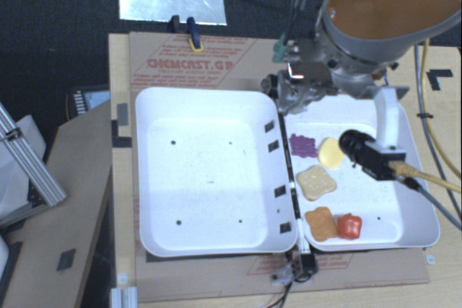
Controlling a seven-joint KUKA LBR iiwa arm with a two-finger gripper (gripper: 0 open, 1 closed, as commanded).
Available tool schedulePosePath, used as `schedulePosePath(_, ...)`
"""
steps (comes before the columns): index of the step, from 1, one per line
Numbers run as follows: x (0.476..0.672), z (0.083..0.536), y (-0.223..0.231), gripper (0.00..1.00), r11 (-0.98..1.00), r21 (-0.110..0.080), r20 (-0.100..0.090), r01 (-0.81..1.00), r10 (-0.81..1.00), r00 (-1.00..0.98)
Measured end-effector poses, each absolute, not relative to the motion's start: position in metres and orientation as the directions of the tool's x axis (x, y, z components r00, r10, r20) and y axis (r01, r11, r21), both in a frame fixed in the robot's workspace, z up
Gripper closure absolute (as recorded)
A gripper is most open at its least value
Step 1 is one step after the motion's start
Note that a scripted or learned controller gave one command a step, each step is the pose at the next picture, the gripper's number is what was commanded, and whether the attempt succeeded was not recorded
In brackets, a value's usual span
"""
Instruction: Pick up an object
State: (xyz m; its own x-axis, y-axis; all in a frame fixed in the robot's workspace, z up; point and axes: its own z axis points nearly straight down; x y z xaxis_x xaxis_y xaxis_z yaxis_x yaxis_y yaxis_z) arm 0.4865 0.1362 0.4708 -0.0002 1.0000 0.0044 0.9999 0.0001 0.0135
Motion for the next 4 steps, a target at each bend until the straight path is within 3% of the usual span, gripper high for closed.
schedulePosePath(1, 0.499, 0.539, 0.176, 1.0, 0.007, 0.01, 0.005, 1.0, 1.0, -0.007)
schedulePosePath(2, 0.485, 0.5, 0.238, 1.0, 0.011, -0.002, 0.001, 1.0, 1.0, -0.011)
schedulePosePath(3, 0.487, 0.537, 0.211, 1.0, -0.001, 0.005, 0.003, 1.0, 1.0, 0.001)
schedulePosePath(4, 0.486, 0.431, 0.235, 1.0, 0.005, -0.009, -0.004, 1.0, 1.0, -0.005)
